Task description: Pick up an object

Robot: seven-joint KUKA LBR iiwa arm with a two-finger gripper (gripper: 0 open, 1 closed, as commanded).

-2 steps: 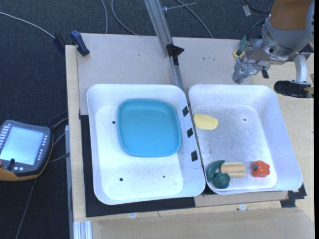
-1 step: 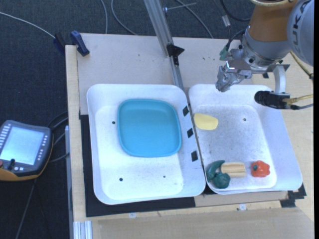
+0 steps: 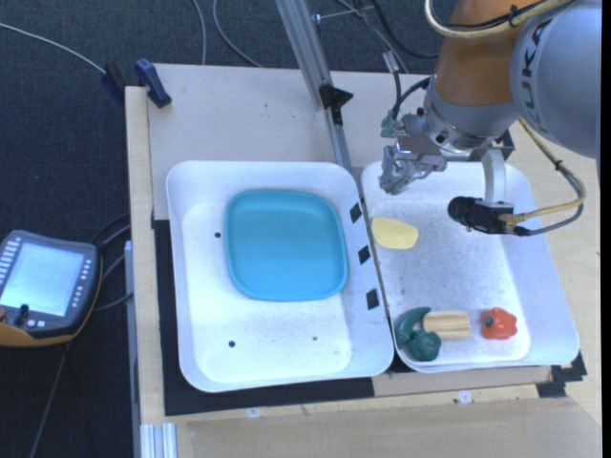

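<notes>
While hanging over the right bin's (image 3: 544, 284) far end, gripper (image 3: 396, 181) pointing down, grip state impossible to tell, nothing visibly held. Just below, toward the near side: yellow piece (image 3: 394, 233) (closest candidate), long axis left-right. Farther along the near wall: green vegetable (image 3: 417, 334), wooden block (image 3: 447, 324), red pepper (image 3: 497, 323).

From where I stand, the only lettering is on the grey arm (image 3: 563, 65) at the upper right: part of a dark brand word runs down its casing, the letters "KU" legible. The handheld control pendant (image 3: 46, 284) has a lit screen, unreadable.
</notes>
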